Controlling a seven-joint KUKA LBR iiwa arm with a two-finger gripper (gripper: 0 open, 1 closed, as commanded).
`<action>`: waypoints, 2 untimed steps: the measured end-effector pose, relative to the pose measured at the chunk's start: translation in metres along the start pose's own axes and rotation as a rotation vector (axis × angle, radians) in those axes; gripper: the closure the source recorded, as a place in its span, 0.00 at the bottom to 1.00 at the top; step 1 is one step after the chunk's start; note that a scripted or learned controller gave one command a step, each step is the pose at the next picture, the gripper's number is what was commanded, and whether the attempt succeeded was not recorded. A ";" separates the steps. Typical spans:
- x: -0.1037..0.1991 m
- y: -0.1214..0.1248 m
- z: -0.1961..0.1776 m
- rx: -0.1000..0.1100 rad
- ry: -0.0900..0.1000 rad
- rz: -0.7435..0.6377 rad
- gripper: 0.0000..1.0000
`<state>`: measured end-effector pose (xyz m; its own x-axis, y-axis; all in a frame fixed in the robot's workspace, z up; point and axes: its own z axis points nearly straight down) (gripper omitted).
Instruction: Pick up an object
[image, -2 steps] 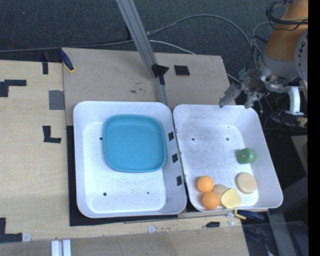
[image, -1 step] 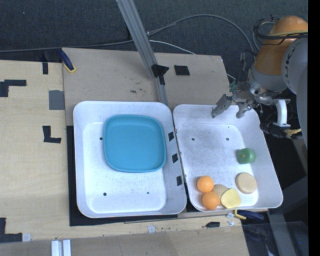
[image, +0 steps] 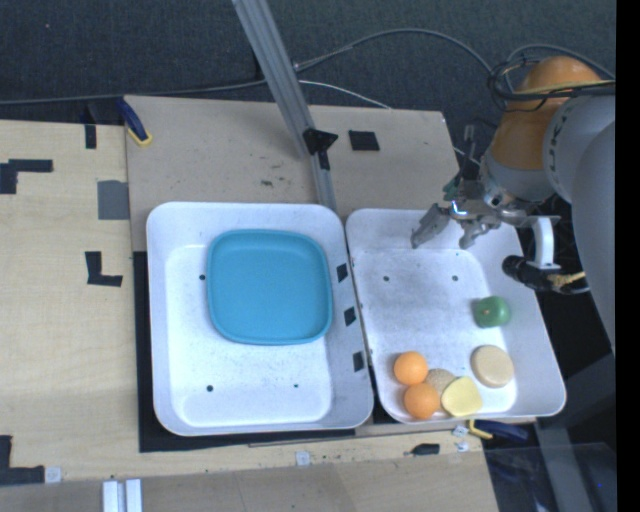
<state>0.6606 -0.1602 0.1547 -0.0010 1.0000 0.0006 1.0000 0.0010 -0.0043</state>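
The candidate objects are lying in the right bin (image: 380, 300), gathered toward its near and right side: a green piece (image: 490, 312) sitting alone by the right wall, a tan disc (image: 492, 366) nearer the front, a yellow piece (image: 462, 397) touching it, and 2 orange balls (image: 410, 368) packed against a speckled beige item (image: 438, 379). My gripper (image: 446, 232) is hovering over the far part of this same bin, well apart from all of them, with its 2 fingers spread and nothing between them. I am judging the green piece the soundest target, since it is standing clear of neighbours, whereas the front cluster is offering little room for a finger on either side. To do this step well, I am needing to travel toward the near side, centre the open fingers over the chosen item, keep off the bin's right wall, and descend straight before closing. The rounded shapes are likely to roll if struck off centre. The left bin (image: 170, 300) is holding 1 blue plate (image: 268, 286), which is playing no part here.
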 end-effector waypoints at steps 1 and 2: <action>0.000 -0.006 0.063 0.002 0.000 0.000 0.00; 0.001 -0.004 0.049 -0.004 -0.001 0.000 1.00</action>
<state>0.6564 -0.1597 0.1055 -0.0014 1.0000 -0.0002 1.0000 0.0014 -0.0003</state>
